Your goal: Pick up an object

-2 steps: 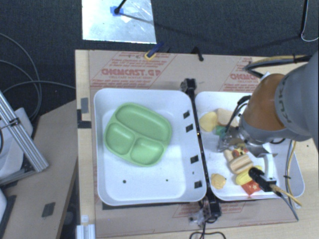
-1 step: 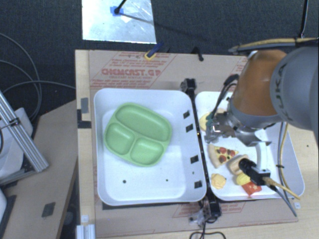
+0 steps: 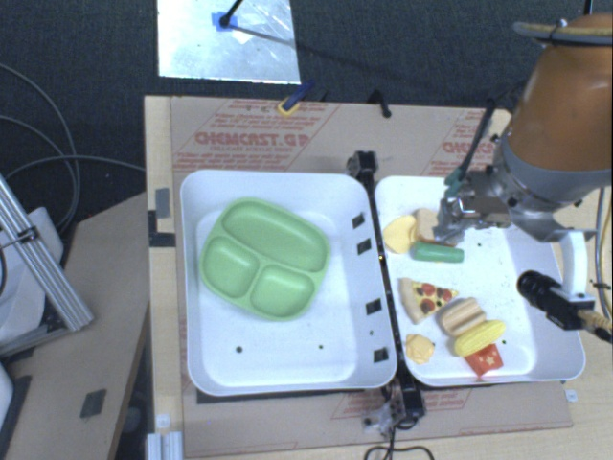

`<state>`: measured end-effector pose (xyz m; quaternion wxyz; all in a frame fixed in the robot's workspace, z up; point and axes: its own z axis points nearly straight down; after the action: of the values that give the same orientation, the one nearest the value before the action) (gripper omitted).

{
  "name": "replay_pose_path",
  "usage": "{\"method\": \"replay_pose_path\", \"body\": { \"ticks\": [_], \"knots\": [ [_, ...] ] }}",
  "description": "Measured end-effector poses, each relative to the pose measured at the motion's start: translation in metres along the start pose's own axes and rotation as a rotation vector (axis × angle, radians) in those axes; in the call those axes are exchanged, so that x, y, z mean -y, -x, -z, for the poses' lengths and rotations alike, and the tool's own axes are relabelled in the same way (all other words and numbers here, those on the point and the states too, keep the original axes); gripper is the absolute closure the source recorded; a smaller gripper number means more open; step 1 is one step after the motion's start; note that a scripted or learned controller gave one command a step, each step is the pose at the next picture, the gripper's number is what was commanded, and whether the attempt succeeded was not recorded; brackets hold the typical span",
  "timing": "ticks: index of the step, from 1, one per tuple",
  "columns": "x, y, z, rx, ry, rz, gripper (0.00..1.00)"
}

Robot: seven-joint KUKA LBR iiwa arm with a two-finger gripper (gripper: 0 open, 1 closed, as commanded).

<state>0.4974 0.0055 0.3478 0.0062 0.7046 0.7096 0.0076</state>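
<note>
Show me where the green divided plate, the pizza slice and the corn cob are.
green divided plate (image 3: 263,257): camera view, on the ridge where its compartments meet.
pizza slice (image 3: 425,298): camera view, middle of its topped face.
corn cob (image 3: 478,334): camera view, middle of its yellow length.

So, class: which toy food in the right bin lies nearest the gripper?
The green pickle-shaped piece, lying just below the gripper; the pizza slice and corn sit farther down.

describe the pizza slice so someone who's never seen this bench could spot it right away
Look in the right bin, the one crowded with toy food. Near its left wall, below the green piece, lies the pizza slice. It is the only flat wedge there, pale with red dots.
</note>
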Motion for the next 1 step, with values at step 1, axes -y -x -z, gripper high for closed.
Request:
{"method": "replay_pose_path", "body": {
  "ticks": [1],
  "knots": [
    [0.0109, -0.0330, -0.0356, 0.001, -0.018, 0.000, 1.00]
  ]
}}
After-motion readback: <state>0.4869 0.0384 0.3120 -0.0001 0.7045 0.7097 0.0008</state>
